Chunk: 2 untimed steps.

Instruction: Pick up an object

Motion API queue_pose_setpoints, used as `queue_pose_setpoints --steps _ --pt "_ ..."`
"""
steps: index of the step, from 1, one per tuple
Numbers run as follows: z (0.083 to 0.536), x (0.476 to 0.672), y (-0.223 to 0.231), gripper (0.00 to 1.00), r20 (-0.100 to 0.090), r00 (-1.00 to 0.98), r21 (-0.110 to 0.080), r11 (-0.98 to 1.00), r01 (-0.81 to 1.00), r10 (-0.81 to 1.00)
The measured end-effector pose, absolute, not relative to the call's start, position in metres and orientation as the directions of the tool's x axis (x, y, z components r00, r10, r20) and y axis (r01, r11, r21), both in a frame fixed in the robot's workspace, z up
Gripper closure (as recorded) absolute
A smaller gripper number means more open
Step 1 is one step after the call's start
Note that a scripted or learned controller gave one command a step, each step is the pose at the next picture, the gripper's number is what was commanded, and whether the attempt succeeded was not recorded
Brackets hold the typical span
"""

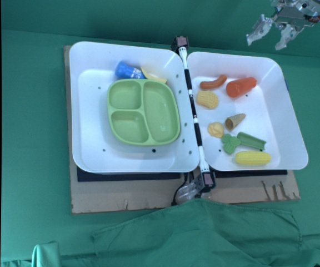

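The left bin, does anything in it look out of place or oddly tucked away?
Somewhat. A blue cup lies tipped on its side at the back of the left bin, wedged with a yellow piece behind the green divided plate. Nothing looks spilled or broken.

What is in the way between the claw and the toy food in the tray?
Nothing visible blocks it. The claw hangs open above the right bin's far corner, and the orange carrot and sausage lie uncovered just below it.
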<state>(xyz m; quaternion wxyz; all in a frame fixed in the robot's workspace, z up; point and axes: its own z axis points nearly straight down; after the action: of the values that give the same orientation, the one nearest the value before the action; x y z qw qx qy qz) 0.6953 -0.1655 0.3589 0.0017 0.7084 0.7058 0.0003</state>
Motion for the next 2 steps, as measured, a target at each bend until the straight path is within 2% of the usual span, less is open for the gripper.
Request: queue_pose_setpoints --steps 1,2 --pt "0.283 0.627 -0.182 0.0 -0.001 0.007 -0.006 -0.007 1.0 1.0" --pt "0.182 0.633 -0.177 0.0 -0.003 0.003 0.004 -0.003 1.0 1.0"
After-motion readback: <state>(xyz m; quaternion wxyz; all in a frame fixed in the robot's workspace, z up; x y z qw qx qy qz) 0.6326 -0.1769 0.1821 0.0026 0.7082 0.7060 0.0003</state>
